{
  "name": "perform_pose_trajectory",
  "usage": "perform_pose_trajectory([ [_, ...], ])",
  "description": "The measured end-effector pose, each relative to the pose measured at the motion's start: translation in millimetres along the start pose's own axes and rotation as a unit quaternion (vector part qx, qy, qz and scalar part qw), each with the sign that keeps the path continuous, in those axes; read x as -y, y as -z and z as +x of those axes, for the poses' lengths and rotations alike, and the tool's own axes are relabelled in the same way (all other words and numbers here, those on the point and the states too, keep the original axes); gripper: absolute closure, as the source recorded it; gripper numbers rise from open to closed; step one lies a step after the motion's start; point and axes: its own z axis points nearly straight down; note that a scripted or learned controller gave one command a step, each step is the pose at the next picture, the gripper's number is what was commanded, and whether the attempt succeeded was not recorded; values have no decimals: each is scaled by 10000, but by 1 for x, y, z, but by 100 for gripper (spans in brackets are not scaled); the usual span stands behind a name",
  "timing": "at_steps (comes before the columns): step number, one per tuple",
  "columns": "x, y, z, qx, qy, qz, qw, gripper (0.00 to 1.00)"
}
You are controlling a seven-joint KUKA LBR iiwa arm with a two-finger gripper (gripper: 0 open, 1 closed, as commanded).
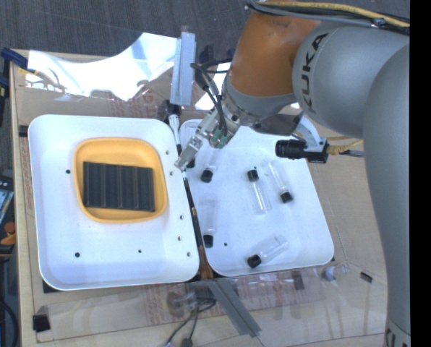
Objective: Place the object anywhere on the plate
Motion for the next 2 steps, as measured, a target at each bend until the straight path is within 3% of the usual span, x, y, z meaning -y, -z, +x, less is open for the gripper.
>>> perform_pose_trajectory([
  [1,0,-49,-40,-5,312,5,9995,0],
  [2,-6,-14,-27,12,1731,-8,9849,0],
])
